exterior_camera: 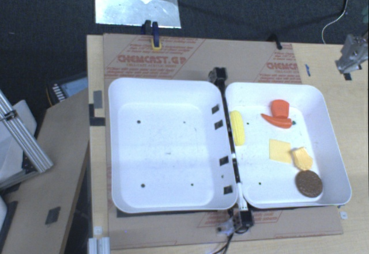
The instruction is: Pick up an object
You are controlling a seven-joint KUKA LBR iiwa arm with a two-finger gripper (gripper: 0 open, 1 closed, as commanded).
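Presently, the gripper (pixel 351 56) is parked at three o'clock, outside the right bin (pixel 331 132), likely to keep the view unobstructed; its state cannot be told. Candidates are gathered there: corn cob (pixel 237 127), orange piece (pixel 279 113), brown disc (pixel 309 183).

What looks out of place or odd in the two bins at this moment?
Nothing looks spilled or damaged. All the objects lie in the right bin: a corn cob along its left wall, an orange piece, a yellow slice touching a yellow chunk, and a brown disc. The crowding on one side is the one uneven thing.
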